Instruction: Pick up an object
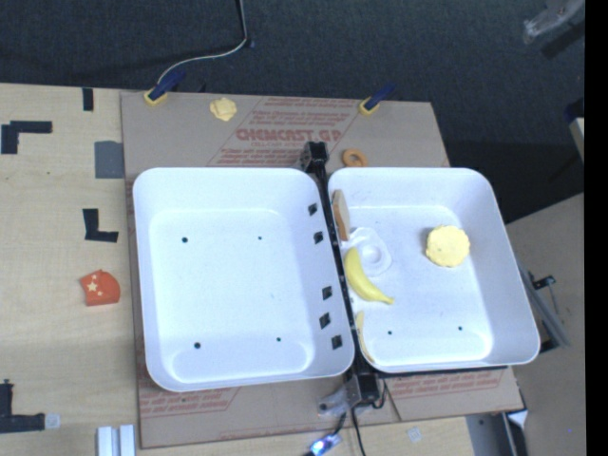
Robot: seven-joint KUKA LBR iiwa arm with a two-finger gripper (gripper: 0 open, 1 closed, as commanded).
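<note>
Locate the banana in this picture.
The banana lies in the right bin, against its left wall, left of the round yellow piece.

At the far right, a small part of the robot arm (554, 19) shows as a pale grey, blurred shape against the dark floor. It looks light and matte, with a darker grey patch along its underside. Its edges are smeared, so any screws, cables or markings are too blurred to tell.

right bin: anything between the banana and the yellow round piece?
Camera view: a small clear ring beside the banana; then bare bin floor to the round piece.
</note>
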